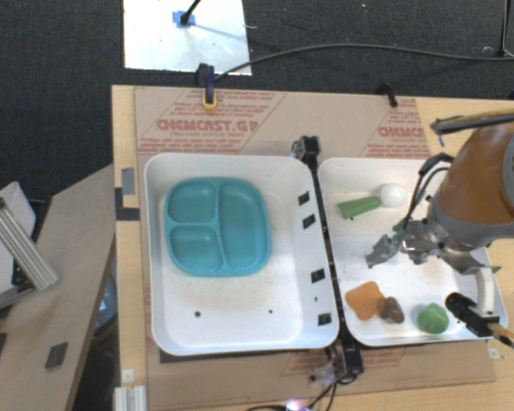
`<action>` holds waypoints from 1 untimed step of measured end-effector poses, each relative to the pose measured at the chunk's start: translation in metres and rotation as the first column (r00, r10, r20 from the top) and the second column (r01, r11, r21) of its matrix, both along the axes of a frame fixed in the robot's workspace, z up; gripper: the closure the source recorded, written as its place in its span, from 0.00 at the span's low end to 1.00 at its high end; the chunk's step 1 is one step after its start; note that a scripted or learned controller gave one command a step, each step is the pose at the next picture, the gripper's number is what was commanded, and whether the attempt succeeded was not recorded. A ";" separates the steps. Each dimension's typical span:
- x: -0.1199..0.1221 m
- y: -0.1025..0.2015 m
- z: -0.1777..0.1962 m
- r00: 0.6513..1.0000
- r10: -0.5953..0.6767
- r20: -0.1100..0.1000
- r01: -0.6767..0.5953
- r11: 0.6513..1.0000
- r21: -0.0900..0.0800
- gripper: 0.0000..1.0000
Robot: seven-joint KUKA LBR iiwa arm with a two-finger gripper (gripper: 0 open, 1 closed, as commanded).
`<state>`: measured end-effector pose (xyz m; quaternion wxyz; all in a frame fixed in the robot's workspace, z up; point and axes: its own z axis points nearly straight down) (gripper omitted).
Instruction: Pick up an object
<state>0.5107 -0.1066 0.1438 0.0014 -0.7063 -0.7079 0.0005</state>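
Note:
My gripper (385, 250) hangs over the middle of the right bin (360, 229), reaching in from the right under the orange band. Its grey fingers point left and nothing shows between them. Behind it, near the bin's far side, lie a green stick (359, 205) and a white ball (392, 195), touching end to end. In front of it, along the near edge, sit an orange block (364, 300), a small brown lump (391, 311) and a green ball (432, 318).
The left bin (231, 324) holds a teal divided plate (218, 227). A black-clipped divider (319, 247) runs between the bins. A black part of the arm (468, 312) hangs over the right bin's near right corner. Cables cross the floor behind.

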 end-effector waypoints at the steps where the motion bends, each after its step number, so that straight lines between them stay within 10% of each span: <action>1: 0.000 0.001 -0.052 1.000 -0.001 0.000 0.001 1.000 0.000 0.00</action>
